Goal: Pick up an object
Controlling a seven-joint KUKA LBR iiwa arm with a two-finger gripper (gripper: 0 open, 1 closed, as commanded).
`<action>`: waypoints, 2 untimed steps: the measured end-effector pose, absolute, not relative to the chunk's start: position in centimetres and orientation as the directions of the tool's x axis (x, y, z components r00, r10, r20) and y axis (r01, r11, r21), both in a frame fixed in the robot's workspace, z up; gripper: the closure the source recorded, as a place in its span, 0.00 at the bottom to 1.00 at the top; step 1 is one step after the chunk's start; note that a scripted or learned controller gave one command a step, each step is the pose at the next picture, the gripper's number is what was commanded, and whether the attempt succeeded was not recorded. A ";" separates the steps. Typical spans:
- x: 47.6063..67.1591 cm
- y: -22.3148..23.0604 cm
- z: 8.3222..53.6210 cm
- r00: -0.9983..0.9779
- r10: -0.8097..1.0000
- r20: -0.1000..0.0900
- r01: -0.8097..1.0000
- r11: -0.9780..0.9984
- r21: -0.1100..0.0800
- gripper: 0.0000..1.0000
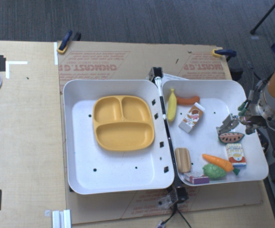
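Note:
The right bin point(208, 91) holds several toy foods. Among them are a yellow banana point(172, 106), a red sausage point(187, 99), a small milk carton point(191, 118), a watermelon slice point(231, 137), a juice box point(235, 155), a carrot point(217, 161), a green vegetable point(214, 172), a bread loaf point(182, 159) and a purple-and-white box point(197, 178). My gripper point(228, 123) reaches in from the right, low over the bin's right side. It sits just above and left of the watermelon slice, and nothing shows in its grasp.
The left bin point(80, 141) holds a yellow divided plate point(123, 122). A clamped divider point(162, 122) separates the bins. Cardboard lies beneath them, with blue-and-yellow clamps point(64, 41) at its far corners. The arm's body point(272, 103) crowds the right edge.

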State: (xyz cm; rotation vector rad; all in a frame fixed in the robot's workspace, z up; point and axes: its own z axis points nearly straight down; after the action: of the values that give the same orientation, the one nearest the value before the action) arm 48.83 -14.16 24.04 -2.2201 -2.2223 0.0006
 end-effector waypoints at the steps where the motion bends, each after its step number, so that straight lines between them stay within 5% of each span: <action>1: 47.8 -12.1 15.0 -0.145 0.989 0.000 0.989 0.145 0.000 0.00; 2: 47.8 -12.5 9.2 -0.465 0.885 0.000 0.885 0.465 0.000 0.00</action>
State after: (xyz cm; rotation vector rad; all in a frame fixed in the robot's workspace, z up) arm 47.78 -12.50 9.23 -1.6248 -2.6887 -0.0008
